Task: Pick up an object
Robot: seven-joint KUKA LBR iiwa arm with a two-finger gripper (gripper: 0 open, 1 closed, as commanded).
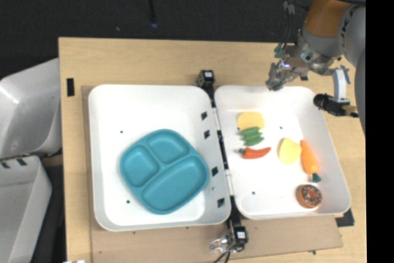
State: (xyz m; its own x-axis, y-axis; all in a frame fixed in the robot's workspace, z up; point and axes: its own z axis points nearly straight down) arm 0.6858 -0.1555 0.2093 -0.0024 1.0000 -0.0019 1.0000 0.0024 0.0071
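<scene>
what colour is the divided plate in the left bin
Teal blue, a plain solid colour; the divided plate shows clearly in the camera view.

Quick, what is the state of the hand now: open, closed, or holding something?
Hand: cannot be told; it is above the right bin's far edge.

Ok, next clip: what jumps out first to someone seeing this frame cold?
The blue divided plate lying alone in the left bin. Next, the toy foods clustered in the right bin: a carrot, a red chili and a donut. The gripper hangs over that bin's far rim.
</scene>
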